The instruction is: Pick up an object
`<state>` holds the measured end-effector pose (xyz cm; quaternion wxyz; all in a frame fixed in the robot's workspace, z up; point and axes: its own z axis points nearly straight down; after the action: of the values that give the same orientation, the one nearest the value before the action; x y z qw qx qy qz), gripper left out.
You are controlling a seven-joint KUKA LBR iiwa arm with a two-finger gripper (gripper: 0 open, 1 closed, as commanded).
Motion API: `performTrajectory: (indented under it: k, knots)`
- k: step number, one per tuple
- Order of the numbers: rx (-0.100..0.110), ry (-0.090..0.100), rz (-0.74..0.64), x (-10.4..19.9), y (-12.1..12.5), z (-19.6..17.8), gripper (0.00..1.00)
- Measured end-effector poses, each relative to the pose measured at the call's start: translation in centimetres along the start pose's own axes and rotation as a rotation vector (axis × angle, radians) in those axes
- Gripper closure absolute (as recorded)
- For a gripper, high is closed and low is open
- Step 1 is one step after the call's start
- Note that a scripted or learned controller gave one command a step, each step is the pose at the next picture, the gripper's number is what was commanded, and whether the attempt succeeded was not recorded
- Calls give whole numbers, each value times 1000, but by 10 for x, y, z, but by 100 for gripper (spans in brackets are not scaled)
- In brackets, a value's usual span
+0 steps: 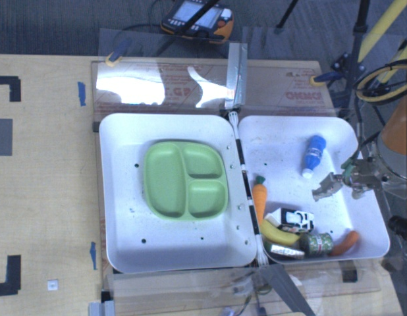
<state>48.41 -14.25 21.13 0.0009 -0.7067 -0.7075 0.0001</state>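
1 blue bottle (pixel 313 153), white-capped, lies tilted near jaws (pixel 328 185).

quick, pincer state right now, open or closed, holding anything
Pincer: open, holding nothing, above the bare floor of the right shallow white bin.

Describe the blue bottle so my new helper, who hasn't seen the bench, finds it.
Look in the right bin. In its upper half, apart from the pile along the bottom edge, lies the bottle, tilted. It is the one blue thing there, with a white end.
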Motion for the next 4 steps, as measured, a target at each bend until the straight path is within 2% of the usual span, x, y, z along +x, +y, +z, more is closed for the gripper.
performTrajectory:
  k: [1, 2, 3, 4]
  knots:
    - [-3, -2, 31, -57, 61, 37, 0]
    - [-4, -2, -81, -66, 141, 43, 0]
    - [-7, 4, -139, -65, 147, 113, 0]
    - [-6, -4, -168, -79, 185, 47, 0]
